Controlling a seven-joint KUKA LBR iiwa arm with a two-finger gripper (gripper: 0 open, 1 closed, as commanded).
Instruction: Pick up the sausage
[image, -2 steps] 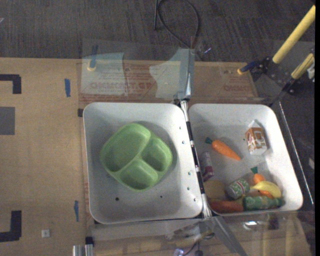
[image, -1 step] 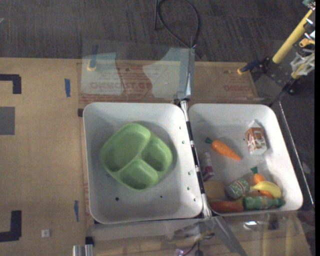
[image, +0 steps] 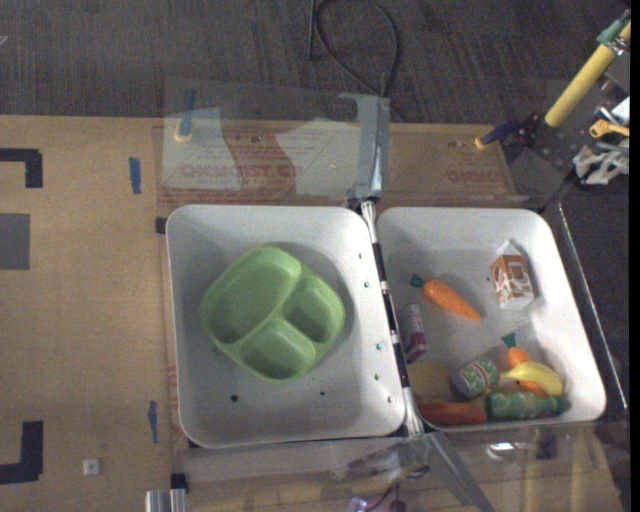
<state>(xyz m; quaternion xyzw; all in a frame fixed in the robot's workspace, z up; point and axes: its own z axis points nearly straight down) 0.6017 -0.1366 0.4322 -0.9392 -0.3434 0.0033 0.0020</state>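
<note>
The sausage (image: 452, 411) is a reddish-orange, elongated piece. It lies along the front wall of the right bin (image: 455, 232), near the front left corner. A tan round item (image: 430, 378) touches it from behind, and a green knobbly item (image: 525, 404) lies at its right end. A small can (image: 475, 376) stands just behind it.
Also in the right bin: a carrot (image: 450, 298), a small carton (image: 510, 279), a banana (image: 535, 376), a second small carrot (image: 515, 354) and a dark red cylinder (image: 413, 332) against the left wall. The left bin (image: 200, 235) holds a green divided plate (image: 272, 312).
</note>
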